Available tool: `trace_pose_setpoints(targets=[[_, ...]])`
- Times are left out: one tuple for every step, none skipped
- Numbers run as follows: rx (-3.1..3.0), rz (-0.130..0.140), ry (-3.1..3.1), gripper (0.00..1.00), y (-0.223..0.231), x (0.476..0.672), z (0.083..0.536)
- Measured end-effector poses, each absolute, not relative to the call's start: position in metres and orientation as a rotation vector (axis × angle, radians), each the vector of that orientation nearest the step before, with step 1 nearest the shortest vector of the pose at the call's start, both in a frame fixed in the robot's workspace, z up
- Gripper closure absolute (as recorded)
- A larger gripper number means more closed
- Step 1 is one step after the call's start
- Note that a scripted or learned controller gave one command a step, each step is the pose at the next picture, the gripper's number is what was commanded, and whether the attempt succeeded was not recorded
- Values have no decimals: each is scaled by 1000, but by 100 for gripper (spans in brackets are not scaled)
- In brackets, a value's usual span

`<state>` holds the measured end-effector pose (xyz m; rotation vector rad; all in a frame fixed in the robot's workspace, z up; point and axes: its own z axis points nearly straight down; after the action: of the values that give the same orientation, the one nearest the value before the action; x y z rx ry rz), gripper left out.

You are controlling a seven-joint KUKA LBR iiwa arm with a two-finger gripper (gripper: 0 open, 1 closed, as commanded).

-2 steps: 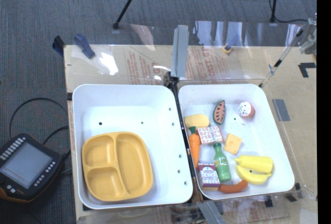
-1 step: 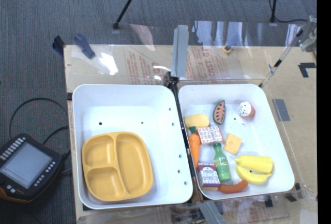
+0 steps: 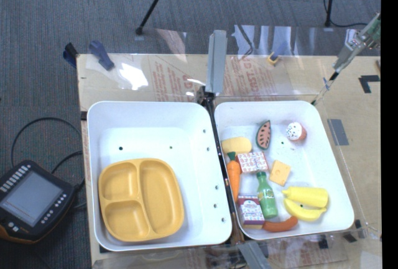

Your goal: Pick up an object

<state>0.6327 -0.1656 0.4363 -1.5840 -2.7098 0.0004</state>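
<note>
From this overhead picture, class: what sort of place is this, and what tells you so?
Probably a robot test lab, not a kitchen: two white bins on a bench, toy food such as a banana in one, and a control tablet on the carpet.

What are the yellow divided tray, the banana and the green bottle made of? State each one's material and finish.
Yellow divided tray: looks like moulded plastic, smooth with a soft sheen, one even colour, rounded compartment walls.
Banana: apparently toy plastic, uniformly bright yellow and faintly glossy.
Green bottle: probably plastic too, saturated green with a pale label; too small to rule out painted wood.
</note>
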Motion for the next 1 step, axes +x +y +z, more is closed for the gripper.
trace_pose_setpoints(targets=[[-1121,-1,-2934,100,-177,626,437]])
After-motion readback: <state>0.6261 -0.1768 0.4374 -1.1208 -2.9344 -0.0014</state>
